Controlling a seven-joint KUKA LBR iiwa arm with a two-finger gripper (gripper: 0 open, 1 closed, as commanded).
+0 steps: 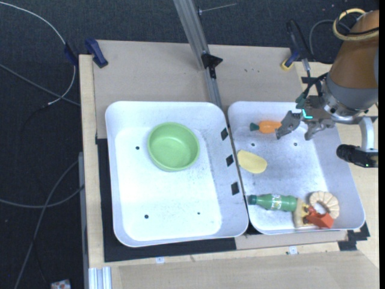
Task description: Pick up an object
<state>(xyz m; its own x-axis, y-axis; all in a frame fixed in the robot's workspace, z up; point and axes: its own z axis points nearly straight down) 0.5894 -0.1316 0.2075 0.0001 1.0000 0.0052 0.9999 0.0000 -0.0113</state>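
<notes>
1. The left bin [126, 179] holds a green bowl [173, 146] toward its 11 o'clock.
2. The right bin [337, 179] carries the small objects.
3. The gripper [298, 127] hangs at the right bin's 12 o'clock, fingers spread wide, holding nothing.
4. A green bottle [274, 202] lies at 6 o'clock.
5. A shrimp toy [319, 209] sits at 5 o'clock.
6. A yellow piece [251, 161] lies at 9 o'clock.
7. An orange carrot [266, 126] rests just beside the gripper, at 11 o'clock.

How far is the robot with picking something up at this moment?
Nothing is lifted yet. The pincer hangs open over the right bin, beside the toy carrot, with nothing between its fingers. The carrot, the yellow piece and the green bottle all lie in the bin. Lowering, closing and lifting remain.
</notes>
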